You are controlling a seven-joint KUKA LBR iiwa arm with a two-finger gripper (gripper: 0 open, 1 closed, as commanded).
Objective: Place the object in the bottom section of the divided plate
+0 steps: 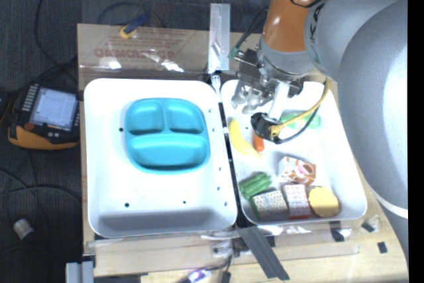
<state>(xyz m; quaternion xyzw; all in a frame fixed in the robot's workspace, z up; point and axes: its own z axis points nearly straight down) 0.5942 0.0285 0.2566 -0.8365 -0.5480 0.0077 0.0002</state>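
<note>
camera view, pincer [255,101] spread above right bin [351,175], banana [238,137] just below

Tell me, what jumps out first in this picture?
The big grey arm with its orange band reaches in from the right, its gripper hanging over the top of the right bin. In the left bin lies a bright blue divided plate. A banana and other small toy foods crowd the right bin's lower half.
</note>
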